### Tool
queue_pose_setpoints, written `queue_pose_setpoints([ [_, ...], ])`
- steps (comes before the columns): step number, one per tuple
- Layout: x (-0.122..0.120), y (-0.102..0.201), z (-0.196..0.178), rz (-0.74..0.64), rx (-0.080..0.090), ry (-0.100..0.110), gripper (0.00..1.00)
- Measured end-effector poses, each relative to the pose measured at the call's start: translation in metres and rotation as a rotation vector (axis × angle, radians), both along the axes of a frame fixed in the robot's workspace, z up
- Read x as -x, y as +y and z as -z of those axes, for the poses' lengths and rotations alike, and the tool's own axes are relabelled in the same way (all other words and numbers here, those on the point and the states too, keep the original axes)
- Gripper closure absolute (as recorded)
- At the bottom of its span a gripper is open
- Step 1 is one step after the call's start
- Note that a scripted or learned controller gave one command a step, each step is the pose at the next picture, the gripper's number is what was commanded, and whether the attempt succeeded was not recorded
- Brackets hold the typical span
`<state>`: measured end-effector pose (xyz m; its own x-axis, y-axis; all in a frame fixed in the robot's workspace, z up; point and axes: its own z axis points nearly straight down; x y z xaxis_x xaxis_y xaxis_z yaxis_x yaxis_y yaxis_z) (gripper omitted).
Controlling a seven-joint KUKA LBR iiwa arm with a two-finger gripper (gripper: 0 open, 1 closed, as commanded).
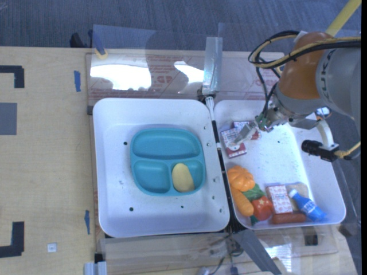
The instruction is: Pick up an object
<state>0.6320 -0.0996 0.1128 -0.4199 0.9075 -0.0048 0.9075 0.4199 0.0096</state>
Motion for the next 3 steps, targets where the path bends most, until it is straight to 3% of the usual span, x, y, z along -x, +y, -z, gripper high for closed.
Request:
queue_pose_setpoints([
  [1,-0.017,0.004,0.01,0.204,-0.009,-0.011,0.0],
  [2,-0.021,0.007,-0.006,0.2,-0.013,-0.026,1.0],
  [3,0.045,-0.026,0.025,-0.052,0.002,0.005,1.0],
])
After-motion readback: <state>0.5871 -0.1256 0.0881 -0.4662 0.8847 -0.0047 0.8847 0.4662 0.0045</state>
